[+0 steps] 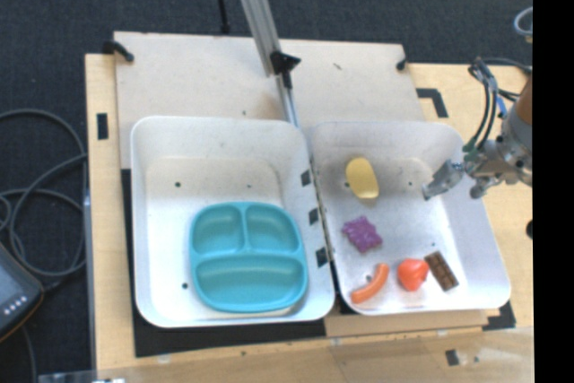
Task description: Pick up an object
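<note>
Gripper (462, 175) over right bin (466, 229) rim — arm cut off at frame edge. Jaw state: cannot tell — too small, blurred.

We see two bins side by side on the bench (103, 193), their inner walls touching. In the left bin (157, 148), a tray (247, 257) lies toward the front. The right bin (484, 256) holds five things. A lemon (362, 178) lies toward the back, left of centre. Before it, near the middle, sits the grapes (362, 234). Along the front wall we find a carrot (370, 282) at left, a tomato (412, 274) just right of it, and a bar (440, 271) just right of the tomato. The claw (448, 178) hangs over the right bin's right side, well right of the lemon. A pole (256, 4) rises behind the bins' seam.
</note>
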### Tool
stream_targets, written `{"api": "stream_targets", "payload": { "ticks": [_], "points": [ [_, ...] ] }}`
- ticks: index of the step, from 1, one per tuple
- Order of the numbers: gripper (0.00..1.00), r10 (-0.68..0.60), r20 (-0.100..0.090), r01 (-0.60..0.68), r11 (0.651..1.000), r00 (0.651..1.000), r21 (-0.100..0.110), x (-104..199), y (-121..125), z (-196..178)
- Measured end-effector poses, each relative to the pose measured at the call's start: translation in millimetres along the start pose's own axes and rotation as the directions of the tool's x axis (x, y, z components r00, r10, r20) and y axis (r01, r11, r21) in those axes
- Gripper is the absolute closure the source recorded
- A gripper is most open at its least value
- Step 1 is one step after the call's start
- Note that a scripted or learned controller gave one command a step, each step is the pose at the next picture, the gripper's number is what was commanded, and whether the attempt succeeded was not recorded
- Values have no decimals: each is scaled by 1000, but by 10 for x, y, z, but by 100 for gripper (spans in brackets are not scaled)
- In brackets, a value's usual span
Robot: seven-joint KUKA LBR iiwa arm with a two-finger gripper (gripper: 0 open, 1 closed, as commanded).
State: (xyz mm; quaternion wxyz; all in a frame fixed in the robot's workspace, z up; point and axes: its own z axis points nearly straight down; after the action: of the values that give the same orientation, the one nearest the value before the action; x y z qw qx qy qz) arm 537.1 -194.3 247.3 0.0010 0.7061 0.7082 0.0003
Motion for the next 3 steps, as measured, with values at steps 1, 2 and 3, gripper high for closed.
{"api": "stream_targets", "payload": {
  "ticks": [1, 2, 3],
  "points": [
    [0, 1, 0, -1, 1000, 1000, 0, -1, 0, -1],
    [0, 2, 0, -2, 1000, 1000, 3, 61, -56, 471],
    [0, 4, 0, -4, 1000, 1000, 6, -48, -48, 1012]
  ]
}}
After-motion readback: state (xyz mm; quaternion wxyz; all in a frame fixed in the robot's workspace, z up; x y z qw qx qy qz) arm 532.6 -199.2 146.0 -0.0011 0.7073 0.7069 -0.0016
